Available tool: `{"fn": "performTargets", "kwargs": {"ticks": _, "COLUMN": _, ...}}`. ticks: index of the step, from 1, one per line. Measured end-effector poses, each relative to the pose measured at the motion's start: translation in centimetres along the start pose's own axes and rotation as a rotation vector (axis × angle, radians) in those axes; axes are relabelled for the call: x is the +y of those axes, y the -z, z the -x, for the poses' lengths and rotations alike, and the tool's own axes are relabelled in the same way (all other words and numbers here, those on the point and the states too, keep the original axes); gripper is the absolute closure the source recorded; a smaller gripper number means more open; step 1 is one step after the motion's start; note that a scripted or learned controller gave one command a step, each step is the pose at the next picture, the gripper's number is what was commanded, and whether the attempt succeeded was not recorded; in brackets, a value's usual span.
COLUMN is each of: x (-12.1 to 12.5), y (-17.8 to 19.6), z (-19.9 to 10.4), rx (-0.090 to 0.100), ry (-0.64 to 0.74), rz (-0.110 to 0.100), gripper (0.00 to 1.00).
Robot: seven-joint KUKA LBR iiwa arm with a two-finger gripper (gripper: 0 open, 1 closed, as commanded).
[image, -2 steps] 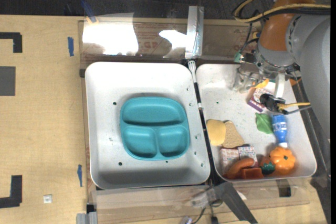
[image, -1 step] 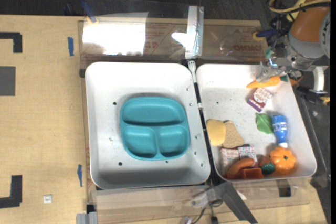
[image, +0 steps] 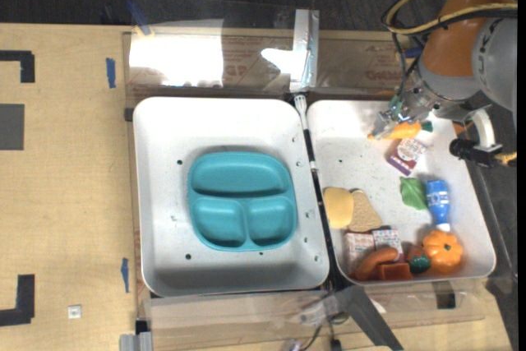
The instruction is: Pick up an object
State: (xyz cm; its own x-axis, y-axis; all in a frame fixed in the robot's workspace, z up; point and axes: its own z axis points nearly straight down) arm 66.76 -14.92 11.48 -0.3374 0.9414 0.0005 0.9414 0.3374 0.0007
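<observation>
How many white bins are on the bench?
2. The left shallow white plastic bin holds a teal divided plastic tray. The right shallow white plastic bin, touching it along the middle, holds the small toy foods.

Bench [image: 57,177]: tan top, black corner marks along its left edge. Two white bins sit side by side, touching: left bin [image: 156,177] mid-bench, right bin [image: 345,123] toward right edge. Clear plastic sheet [image: 218,53] at back edge.

A single fixed camera looks down at a slant from above the bench, taking in both shallow white plastic bins [image: 156,177], with the grey arm [image: 485,53] entering at right.
</observation>
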Motion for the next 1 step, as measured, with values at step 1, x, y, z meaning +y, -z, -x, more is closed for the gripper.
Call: {"fn": "performTargets", "kwargs": {"ticks": 1, "x": 1.24, "y": -2.78, "z": -3.37, "rx": 0.000, "ry": -0.403, "rz": 0.002, "gripper": 1.00}}
